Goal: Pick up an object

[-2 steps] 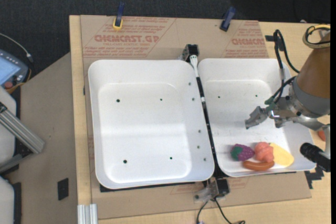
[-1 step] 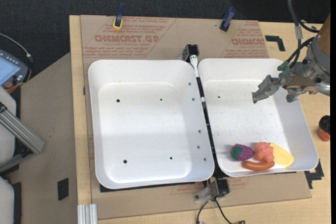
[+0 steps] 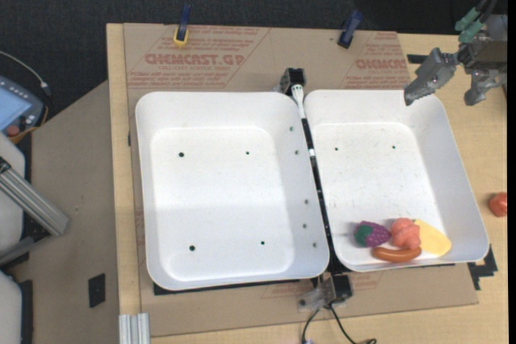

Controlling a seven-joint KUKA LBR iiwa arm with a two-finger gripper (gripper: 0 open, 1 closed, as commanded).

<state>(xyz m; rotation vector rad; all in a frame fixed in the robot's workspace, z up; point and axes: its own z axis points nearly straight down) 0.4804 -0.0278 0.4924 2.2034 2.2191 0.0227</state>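
While the fingers [image 3: 450, 83] hang spread and empty, item: toy cluster [image 3: 399, 240], well below-left of them in right bin [image 3: 379, 133]; descend centred over one piece.

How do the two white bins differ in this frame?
The right bin holds a cluster of toy food at its near corner; the left bin shows bare floor with dark dots. The hand hovers by the right bin's far corner, away from the left bin. Both are shallow, white, and touch side by side.
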